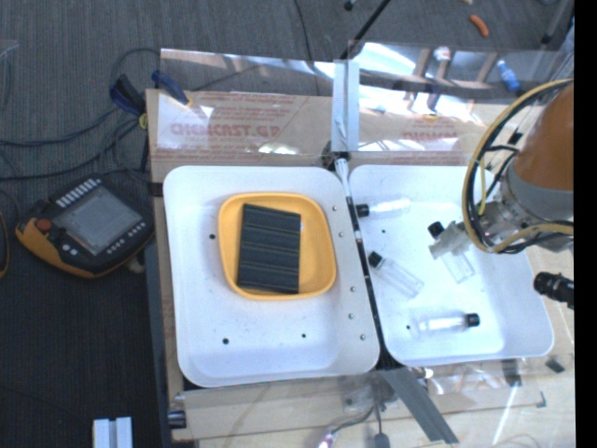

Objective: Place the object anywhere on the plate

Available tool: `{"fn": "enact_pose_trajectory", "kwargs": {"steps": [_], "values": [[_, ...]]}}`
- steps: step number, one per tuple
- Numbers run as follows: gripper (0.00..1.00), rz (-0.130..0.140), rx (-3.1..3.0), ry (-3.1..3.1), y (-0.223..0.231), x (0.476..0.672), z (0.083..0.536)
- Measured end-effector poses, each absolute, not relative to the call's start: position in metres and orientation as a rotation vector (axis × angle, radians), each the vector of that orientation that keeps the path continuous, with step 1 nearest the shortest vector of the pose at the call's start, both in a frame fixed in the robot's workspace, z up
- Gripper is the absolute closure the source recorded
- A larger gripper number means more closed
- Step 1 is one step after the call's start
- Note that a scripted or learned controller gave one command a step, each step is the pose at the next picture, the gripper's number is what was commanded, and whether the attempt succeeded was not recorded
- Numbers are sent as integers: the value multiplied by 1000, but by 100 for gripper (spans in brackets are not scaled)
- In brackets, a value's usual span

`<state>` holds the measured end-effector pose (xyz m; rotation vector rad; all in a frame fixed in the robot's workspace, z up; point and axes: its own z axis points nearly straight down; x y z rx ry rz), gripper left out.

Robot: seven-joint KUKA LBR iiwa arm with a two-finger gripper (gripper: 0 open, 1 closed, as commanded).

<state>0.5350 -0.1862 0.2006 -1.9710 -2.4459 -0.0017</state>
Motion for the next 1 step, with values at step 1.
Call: {"fn": "enact_pose_trajectory", "kwargs": {"steps": [1], "values": [[0, -2, -1971, -2446, -186, 535, 201]]}}
